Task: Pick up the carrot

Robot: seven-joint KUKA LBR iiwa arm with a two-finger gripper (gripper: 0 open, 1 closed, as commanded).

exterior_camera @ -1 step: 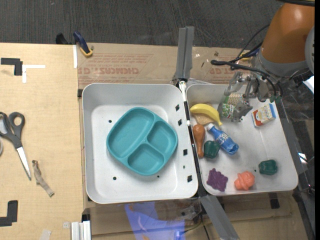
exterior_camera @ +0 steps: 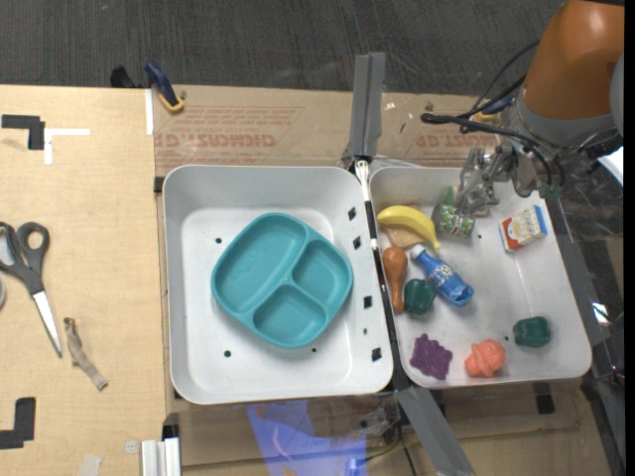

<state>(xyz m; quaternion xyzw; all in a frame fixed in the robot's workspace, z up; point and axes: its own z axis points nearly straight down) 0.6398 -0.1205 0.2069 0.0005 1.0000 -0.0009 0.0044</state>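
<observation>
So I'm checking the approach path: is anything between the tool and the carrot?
Yes. The banana and blue bottle lie between the tool and the carrot, whose lower end touches a dark green toy.

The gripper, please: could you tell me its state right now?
Gripper: above the right bin's back; open or closed cannot be told, no carrot in it.

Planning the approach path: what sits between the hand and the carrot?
In the camera view, the banana lies between the hand and the carrot, with a green-and-white packet just below the hand.
</observation>
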